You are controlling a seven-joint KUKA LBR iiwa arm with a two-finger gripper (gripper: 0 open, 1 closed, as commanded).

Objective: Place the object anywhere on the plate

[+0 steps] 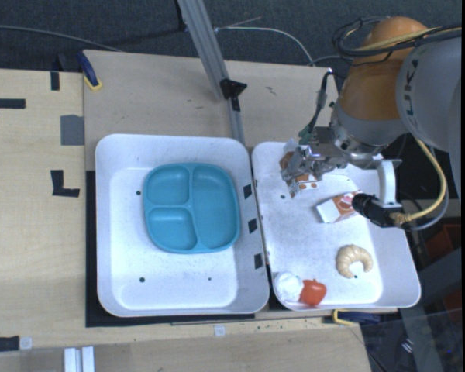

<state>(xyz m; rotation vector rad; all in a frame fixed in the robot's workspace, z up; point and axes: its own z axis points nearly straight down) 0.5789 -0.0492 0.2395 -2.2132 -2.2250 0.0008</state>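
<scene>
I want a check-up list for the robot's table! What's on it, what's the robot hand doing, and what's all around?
Surface: two white bins side by side, left bin and right bin, on a wooden bench.
Job's things: blue divided plate in the left bin, nothing on it; croissant, red and white toy and small carton in the right bin.
Clutter: nothing seen.
Grippers: gripper over the right bin's far end, something orange-brown at its tip.
Cables: yellow cable by the arm; thin wire behind.
Surroundings: black tape marks, grey pole.
</scene>
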